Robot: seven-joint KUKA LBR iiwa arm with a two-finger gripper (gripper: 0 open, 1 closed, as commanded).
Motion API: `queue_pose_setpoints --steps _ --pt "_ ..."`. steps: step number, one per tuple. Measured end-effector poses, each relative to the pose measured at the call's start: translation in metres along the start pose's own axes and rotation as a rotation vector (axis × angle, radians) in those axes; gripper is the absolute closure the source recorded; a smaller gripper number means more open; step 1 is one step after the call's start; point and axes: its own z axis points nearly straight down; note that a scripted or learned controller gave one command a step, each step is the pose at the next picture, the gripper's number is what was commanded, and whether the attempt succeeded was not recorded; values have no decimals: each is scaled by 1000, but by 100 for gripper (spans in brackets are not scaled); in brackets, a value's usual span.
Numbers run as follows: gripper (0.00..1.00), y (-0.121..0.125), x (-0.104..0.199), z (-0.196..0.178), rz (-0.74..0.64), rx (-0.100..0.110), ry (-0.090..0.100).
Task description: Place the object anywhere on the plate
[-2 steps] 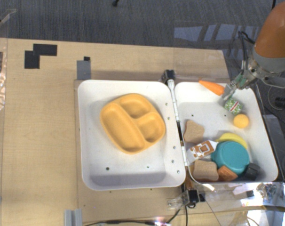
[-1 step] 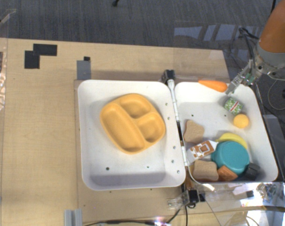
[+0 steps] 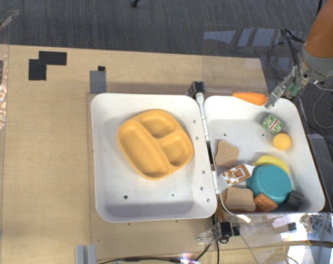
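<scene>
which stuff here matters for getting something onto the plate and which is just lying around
For the job: yellow plate in the left bin; gripper; whichever right-bin item gets picked.

Lying about for now: carrot, green-red block, yellow ball, teal lid, bread slices.

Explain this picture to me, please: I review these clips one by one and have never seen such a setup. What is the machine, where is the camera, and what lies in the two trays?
The single camera sits above the bench and looks down at a slant. At the top right is a robot arm, grey with an orange band; its hand hangs over the far edge of the right bin, with nothing visibly between its fingers. The left bin holds a yellow divided plate, where an object should go. The right bin holds toy items: an orange carrot on its far rim, a small green and red block, a yellow ball, a teal bowl and tan bread-like pieces.
</scene>
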Motion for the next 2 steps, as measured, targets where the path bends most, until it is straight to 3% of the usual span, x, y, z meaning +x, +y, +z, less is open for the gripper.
queue_pose_setpoints --steps 1,2 --pt "100 62 82 -4 -39 -13 -5" --pt "100 78 134 -13 42 -10 -16"
